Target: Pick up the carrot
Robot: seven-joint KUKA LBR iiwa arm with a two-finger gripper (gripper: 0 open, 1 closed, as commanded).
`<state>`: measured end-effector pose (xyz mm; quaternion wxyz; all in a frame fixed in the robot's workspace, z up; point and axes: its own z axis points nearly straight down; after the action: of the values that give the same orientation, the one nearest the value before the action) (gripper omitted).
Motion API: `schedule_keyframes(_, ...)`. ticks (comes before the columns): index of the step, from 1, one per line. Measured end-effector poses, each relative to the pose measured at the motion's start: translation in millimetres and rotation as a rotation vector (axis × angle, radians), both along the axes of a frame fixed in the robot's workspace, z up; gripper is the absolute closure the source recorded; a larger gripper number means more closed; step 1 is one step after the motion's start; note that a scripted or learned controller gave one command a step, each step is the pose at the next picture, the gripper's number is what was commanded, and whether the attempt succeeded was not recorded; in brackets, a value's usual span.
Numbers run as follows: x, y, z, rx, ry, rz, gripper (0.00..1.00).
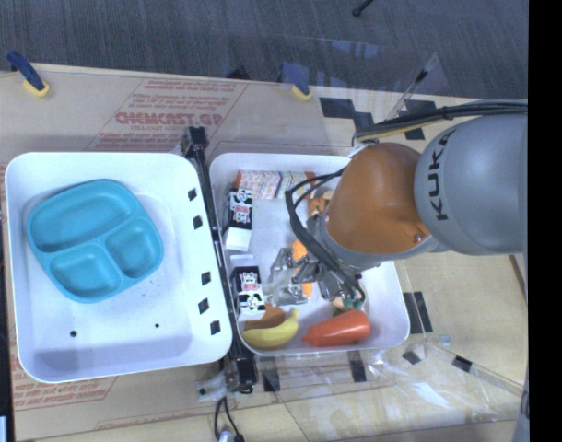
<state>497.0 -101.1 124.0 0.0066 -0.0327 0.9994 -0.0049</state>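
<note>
The carrot (300, 246) is an orange piece lying in the right bin (392, 313). Two short stretches of it show, one at the gripper's upper edge and one at its lower edge. My gripper (304, 276) is low in the bin, directly over the carrot's middle, which it hides. The arm's orange band and grey wrist cover the bin's right half. Whether the carrot is gripped cannot be made out.
A yellow banana (270, 333) and a red-orange vegetable (338, 329) lie along the right bin's near wall. Small printed boxes (240, 208) and a carton (259, 183) sit at its left and far sides. The left bin (41, 357) holds a blue divided plate (93, 238).
</note>
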Motion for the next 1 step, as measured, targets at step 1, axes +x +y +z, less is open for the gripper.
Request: schedule_keyframes(1,2.3,0.9,10.7,-0.001,-0.005,0.007,1.00)
